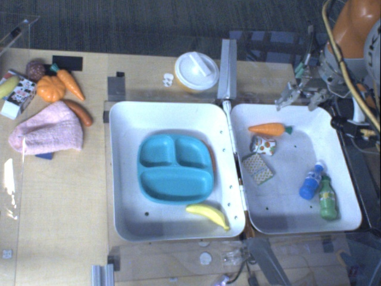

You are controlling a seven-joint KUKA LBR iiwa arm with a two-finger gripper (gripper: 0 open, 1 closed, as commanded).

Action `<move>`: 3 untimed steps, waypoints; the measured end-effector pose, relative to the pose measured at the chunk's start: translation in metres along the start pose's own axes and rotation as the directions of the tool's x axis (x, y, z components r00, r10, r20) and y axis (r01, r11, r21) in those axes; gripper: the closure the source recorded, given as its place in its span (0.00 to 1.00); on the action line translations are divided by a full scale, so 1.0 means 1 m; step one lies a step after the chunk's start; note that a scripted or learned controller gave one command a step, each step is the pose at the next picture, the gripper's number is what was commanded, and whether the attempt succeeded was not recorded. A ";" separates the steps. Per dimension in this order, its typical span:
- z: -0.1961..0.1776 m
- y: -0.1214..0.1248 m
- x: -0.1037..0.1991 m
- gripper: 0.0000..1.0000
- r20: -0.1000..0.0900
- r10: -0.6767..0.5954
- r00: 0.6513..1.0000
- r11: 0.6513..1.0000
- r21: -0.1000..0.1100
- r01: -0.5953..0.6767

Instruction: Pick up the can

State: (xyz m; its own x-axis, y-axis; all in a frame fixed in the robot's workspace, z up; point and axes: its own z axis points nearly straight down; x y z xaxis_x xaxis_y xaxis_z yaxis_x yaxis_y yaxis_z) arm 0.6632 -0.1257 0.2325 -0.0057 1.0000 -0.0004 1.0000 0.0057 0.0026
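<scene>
The can (264, 146), small with a colourful printed label, lies tilted in the right bin (297, 219), just below a toy carrot (269, 129). My gripper (297, 98) hangs over the far edge of that bin, up and to the right of the can and well apart from it. Its fingers are spread open with nothing between them.
A checkered packet (257, 167) lies right below the can. A blue bottle (311, 182) and a green bottle (326, 198) lie at the bin's right. The left bin (122, 219) holds a blue divided plate (175, 167) and a banana (208, 214). A white lid (197, 70) sits behind the bins.
</scene>
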 end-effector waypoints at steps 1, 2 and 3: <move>0.126 -0.045 -0.007 0.00 0.000 -0.070 0.998 0.998 -0.004 0.070; 0.141 -0.101 0.026 0.00 0.021 -0.374 0.927 0.927 -0.011 0.374; 0.143 -0.083 0.005 0.00 0.000 0.142 0.990 0.990 -0.010 -0.142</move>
State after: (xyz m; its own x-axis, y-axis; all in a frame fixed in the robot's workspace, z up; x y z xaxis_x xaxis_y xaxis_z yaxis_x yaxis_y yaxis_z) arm 0.5806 -0.1209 0.0892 0.1360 0.9907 -0.0003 0.9906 -0.1359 0.0123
